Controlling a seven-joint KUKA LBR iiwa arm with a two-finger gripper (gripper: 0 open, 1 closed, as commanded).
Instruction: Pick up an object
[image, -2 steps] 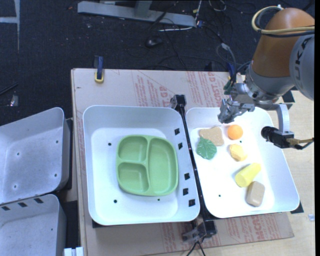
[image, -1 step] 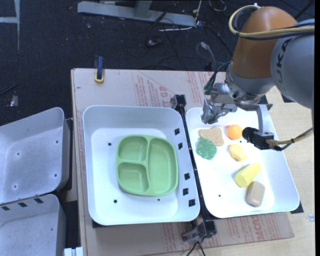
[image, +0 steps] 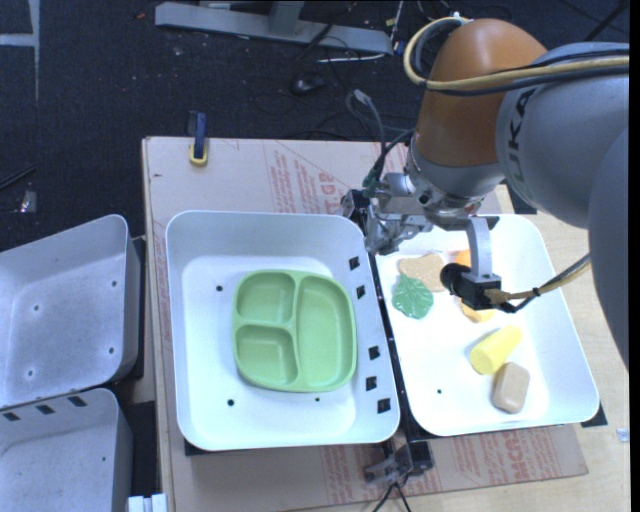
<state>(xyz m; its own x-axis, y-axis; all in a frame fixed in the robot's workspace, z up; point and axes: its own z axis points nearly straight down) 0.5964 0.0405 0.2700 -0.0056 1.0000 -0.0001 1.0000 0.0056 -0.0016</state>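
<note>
Several small objects lie in the right bin. A green leafy piece rests near its left wall, with a cream flat piece just behind it. A yellow block and a tan rounded piece sit toward the front right. An orange item is partly hidden behind a black cable fitting. My gripper hangs over the back left corner of the right bin, just behind the cream piece. The large orange and grey wrist above hides much of it.
The left bin holds a green divided plate. A ridge with black clips separates the two bins. A yellow and blue clamp sits at the bench's back left corner. Spare white bins lie off the bench at left.
</note>
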